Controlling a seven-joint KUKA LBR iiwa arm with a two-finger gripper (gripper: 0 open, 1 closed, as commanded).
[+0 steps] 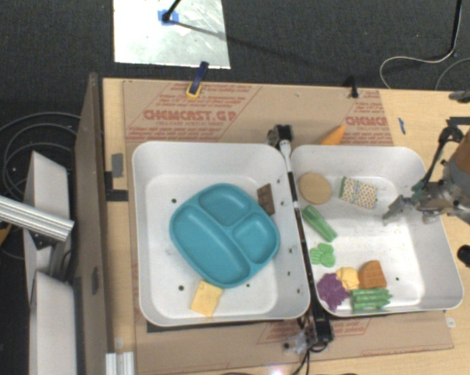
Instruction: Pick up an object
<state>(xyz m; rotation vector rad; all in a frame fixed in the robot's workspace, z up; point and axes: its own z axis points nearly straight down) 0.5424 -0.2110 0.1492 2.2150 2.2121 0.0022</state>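
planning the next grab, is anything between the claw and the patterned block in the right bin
Nothing visible does. The claw sits above the right bin near its right wall, and bare white floor separates it from the patterned block.

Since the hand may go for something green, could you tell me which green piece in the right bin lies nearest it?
The long green piece below the tan disc; the other green ones sit lower, farther from the hand.

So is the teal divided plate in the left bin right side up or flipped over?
Right side up. The teal divided plate shows its three recessed compartments facing the camera, and it lies flat on the left bin floor, slightly rotated.
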